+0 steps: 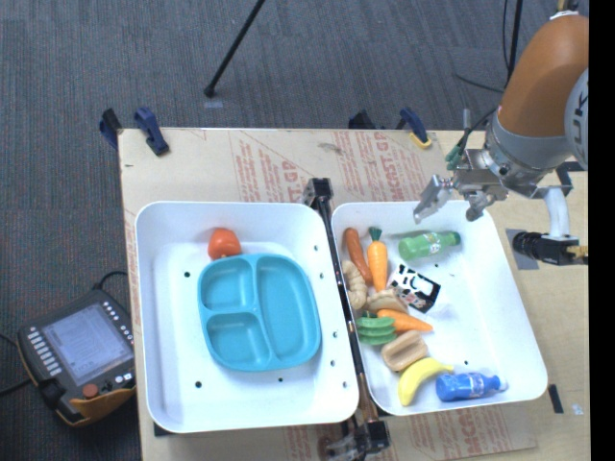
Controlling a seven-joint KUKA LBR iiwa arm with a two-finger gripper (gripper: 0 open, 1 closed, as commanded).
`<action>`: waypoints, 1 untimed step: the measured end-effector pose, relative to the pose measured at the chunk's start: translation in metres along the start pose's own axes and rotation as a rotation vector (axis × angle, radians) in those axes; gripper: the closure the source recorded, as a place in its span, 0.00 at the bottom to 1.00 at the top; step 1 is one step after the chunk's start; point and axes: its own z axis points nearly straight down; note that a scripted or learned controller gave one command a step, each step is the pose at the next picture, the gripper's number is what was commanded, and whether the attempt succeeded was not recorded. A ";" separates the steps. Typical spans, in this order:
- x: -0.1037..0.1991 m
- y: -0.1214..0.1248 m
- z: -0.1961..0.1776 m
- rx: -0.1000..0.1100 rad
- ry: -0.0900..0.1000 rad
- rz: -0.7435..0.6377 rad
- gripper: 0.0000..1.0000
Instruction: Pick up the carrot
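Cardboard-topped table (279, 161) on grey carpet (58, 56); blue clamps (151, 130) at far edge. Claw (452, 200) released, over right bin's (514, 296) far edge, apart from carrot (378, 263).

Grey arm reaching from right, hand (452, 203) open, empty

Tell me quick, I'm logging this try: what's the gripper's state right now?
Gripper: open, holding nothing, above the right bin's far edge, near the green bottle; the carrot lies untouched.
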 end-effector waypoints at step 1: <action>0.025 0.010 0.163 0.004 0.001 0.233 0.00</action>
